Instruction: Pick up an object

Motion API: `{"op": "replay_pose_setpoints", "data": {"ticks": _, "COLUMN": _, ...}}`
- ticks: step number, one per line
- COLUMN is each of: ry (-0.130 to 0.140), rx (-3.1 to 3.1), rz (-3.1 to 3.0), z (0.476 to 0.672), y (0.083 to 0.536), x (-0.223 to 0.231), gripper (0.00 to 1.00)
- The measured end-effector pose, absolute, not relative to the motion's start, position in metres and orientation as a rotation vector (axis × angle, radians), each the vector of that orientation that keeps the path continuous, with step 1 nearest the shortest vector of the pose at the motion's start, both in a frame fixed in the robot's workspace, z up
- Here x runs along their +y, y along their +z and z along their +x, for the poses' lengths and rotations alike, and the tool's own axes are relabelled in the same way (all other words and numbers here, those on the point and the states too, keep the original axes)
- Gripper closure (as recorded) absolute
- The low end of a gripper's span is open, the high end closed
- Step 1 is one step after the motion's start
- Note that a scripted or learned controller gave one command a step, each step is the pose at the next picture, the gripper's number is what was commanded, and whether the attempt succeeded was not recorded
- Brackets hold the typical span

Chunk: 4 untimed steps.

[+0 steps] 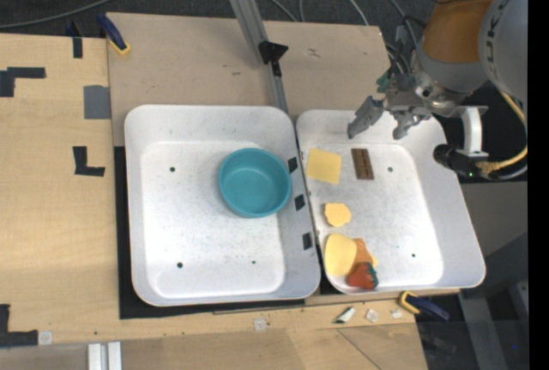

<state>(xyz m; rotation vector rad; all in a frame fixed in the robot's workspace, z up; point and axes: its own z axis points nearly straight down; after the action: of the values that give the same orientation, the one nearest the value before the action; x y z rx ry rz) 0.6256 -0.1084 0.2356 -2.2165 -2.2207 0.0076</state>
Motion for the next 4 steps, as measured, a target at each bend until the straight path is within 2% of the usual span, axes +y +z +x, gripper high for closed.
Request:
{"op": "replay_pose_setpoints", "data": {"ticks": 2, "ry": 0.008, "rx": -2.220, "rz": -2.217, "z": 0.623, "y": 0.126, "x": -0.115, "gripper": 0.00}}
{"op": "replay_pose_setpoints", "data": {"ticks": 3, "ry": 0.003, "rx": -2.224, "rz": -2.216, "z": 0.624, "y": 0.139, "x": -0.114, "gripper": 1.00}}
{"op": "replay_pose_setpoints", "data": {"ticks": 4, "ry": -0.004, "rx": -2.226, "rz": -2.223, "z": 0.627, "y": 0.201, "x": -0.118, "gripper": 1.00}}
